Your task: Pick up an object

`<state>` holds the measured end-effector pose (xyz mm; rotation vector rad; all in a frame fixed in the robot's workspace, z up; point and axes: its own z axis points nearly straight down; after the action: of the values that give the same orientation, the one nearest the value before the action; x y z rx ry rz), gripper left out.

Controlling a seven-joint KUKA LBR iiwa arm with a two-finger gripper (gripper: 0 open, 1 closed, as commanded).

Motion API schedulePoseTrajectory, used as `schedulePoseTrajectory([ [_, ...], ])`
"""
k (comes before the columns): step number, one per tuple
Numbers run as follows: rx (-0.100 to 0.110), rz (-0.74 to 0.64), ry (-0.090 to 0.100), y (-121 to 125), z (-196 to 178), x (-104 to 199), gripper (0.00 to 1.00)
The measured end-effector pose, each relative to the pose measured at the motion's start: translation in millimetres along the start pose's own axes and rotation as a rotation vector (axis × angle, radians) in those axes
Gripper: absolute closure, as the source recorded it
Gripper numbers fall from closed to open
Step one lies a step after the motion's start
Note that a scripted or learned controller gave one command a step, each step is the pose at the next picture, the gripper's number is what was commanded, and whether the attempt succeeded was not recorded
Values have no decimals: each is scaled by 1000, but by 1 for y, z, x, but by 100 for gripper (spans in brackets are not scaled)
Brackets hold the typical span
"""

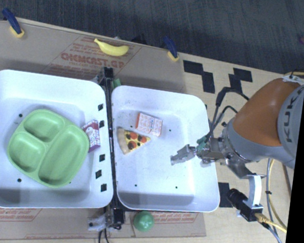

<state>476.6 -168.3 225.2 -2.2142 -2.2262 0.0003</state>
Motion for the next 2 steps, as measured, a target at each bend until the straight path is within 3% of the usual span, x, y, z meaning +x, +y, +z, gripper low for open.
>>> schedulePoseTrajectory([
  [1,5,-3,2,-1,122,65,0],
  [2,1,1,1,73,134,68,0],
])
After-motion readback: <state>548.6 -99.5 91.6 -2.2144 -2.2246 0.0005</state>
